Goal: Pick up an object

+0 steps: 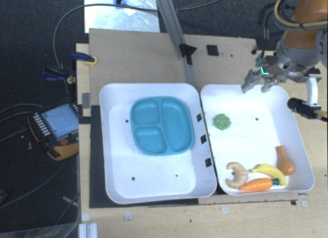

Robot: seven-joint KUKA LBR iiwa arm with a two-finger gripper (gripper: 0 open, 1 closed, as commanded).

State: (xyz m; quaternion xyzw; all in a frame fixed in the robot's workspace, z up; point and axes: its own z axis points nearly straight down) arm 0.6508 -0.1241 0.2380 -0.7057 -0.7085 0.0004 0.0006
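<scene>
Gripper (258,84) poised above right bin's (302,145) far rim, fingers spread, apparently empty. Broccoli (222,122) loose mid-bin, easiest target; banana (269,171), carrot (255,185) crowded in near corner.

The bench (154,58) is tan board. Two white bins lie on it side by side, touching: the left bin (154,180) and the right bin (251,129). A small black block (212,50) sits near its far edge.
</scene>
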